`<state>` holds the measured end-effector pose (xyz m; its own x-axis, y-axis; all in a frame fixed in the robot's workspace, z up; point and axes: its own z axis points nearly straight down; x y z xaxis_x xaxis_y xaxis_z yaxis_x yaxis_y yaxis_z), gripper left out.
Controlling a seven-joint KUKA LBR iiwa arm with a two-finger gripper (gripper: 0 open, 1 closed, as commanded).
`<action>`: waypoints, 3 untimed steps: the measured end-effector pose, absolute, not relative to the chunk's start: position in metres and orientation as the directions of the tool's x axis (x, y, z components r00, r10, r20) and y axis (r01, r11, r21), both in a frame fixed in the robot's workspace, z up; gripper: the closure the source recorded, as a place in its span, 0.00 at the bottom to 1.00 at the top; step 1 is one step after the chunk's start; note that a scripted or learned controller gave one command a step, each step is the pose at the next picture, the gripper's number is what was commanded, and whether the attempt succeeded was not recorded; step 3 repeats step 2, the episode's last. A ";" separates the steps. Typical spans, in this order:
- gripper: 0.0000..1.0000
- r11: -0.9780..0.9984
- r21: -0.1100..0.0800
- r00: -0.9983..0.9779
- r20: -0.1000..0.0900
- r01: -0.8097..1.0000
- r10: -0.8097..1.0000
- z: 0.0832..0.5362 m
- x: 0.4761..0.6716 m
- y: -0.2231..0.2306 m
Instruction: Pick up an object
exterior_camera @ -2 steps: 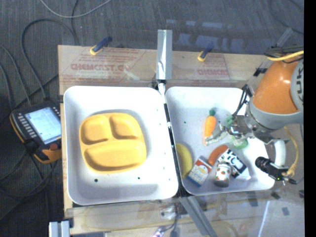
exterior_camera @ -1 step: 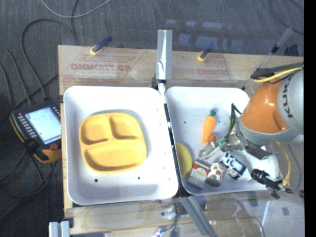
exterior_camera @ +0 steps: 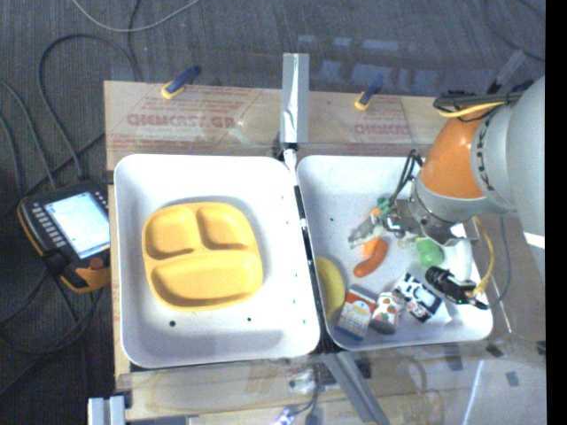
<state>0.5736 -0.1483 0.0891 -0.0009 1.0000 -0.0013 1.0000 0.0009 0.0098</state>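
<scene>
My gripper hangs low in the right bin, near its middle, reaching in from the right. Just below it lies an orange carrot-shaped piece, tilted, its upper end close to the gripper. To the right of that piece, a green object sits partly under the wrist. A yellow banana-like piece rests against the bin's left wall. Two small printed cartons and a black-and-white object lie along the front.
The left bin holds a yellow divided plate. A metal post stands at the back between the bins. A handheld pendant lies off the bench to the left.
</scene>
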 end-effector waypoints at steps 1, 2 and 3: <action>1.00 0.002 0.011 -0.002 0.004 1.000 1.000 0.097 0.575 -0.147; 1.00 -0.169 -0.005 0.169 -0.003 0.986 0.986 0.179 0.599 -0.115; 1.00 -0.169 -0.005 0.169 -0.003 0.986 0.986 0.179 0.599 -0.115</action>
